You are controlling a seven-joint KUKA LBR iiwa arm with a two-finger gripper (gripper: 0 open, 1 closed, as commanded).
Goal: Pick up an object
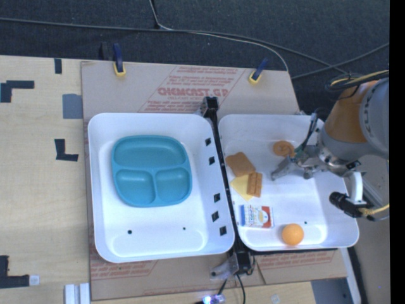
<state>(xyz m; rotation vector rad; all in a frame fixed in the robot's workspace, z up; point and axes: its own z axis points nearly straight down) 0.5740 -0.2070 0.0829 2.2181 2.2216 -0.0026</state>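
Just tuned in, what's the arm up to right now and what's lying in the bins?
The arm reaches in over the right bin, with its gripper low near the middle and nothing visibly held. Around it lie a small orange piece, a brown slice, a yellow wedge with a cracker on it, a small carton and an orange ball. The left bin holds a blue divided plate.

Glossy teal plastic tray [152, 171], smooth white plastic bins [101, 189], matt brown cardboard [190, 90].
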